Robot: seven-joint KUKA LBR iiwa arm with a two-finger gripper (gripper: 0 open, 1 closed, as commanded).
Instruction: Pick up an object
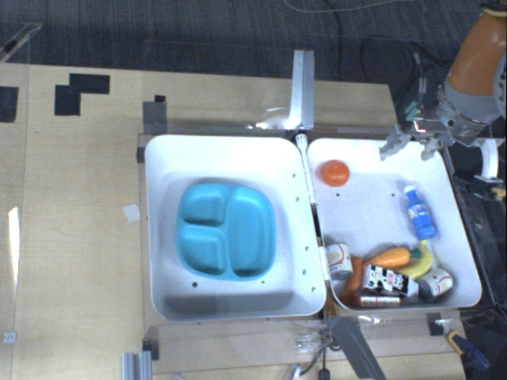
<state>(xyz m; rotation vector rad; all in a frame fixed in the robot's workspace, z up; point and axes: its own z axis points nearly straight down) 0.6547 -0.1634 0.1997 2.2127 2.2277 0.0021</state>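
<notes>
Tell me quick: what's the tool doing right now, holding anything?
Tool: open, fingers spread, holding nothing, above the far right corner of the right bin.

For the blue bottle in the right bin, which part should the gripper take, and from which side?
Probably the middle of the bottle, from above. It lies flat and alone on the bin floor, so the fingers would close across its narrow width. The gripper is over the bin's far edge.
</notes>
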